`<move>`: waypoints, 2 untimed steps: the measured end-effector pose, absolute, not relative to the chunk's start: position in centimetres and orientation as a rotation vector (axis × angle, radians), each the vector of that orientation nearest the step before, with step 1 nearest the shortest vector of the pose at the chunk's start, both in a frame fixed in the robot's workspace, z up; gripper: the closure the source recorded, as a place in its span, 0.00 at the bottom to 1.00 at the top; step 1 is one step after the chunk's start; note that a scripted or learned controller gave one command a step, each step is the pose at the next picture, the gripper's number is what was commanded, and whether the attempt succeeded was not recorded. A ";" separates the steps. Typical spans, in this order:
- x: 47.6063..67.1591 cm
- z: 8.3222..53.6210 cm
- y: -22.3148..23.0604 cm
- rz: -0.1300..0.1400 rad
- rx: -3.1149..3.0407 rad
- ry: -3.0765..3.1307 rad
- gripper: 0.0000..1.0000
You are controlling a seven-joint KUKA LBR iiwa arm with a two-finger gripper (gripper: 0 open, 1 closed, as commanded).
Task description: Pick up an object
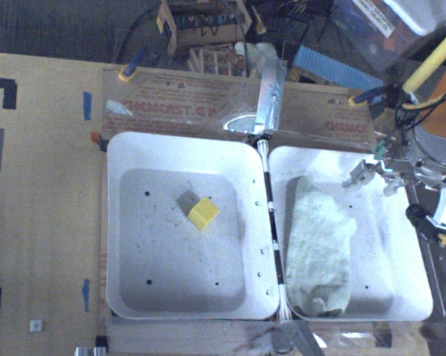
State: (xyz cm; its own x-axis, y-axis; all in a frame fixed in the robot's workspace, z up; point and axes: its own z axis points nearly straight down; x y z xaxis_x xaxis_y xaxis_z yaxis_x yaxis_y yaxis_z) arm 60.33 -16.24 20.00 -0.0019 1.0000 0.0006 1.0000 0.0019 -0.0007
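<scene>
Crumpled pale-green cloth (321, 249) in right bin (398, 302); small yellow block (203, 213)

bench (27, 219) wood | 2 white bins on it: L bin (121, 204), R bin (398, 295), side by side

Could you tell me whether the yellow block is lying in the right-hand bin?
No, the yellow block lies in the left bin.

red print on cardboard (175, 104), unreadable
</scene>
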 end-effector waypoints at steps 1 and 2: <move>60.4 21.1 -16.3 -0.002 -2.220 -2.226 1.00; 59.4 31.0 -6.6 -0.001 -2.514 -1.887 1.00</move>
State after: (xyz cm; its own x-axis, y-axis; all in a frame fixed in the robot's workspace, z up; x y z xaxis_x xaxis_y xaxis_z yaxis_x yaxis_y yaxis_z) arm 59.43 -6.57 31.02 0.2796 0.9601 -0.0006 0.9601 -0.2796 0.0017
